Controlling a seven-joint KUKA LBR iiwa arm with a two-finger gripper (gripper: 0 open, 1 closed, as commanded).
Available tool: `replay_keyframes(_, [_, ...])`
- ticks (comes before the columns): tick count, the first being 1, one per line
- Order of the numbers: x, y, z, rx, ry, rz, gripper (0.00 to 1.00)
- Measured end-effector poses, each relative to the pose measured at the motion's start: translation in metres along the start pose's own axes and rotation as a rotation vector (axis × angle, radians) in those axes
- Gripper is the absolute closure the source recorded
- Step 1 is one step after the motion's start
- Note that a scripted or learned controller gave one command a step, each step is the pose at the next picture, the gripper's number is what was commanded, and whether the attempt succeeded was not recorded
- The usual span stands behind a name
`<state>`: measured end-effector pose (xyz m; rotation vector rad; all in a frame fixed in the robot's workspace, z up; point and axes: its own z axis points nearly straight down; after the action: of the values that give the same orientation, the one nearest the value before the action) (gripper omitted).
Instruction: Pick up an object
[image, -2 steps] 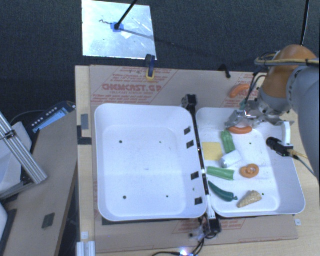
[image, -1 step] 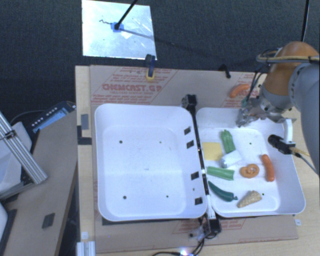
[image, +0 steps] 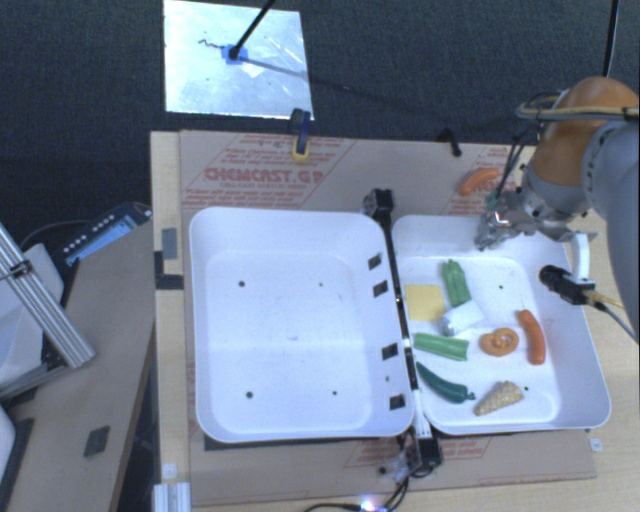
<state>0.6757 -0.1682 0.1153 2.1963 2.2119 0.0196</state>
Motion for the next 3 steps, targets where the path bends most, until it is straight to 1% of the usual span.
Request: replay_keyframes(3, [-0.001,0.004,-0.034,-0.011,-0.002,-0.004,1.0])
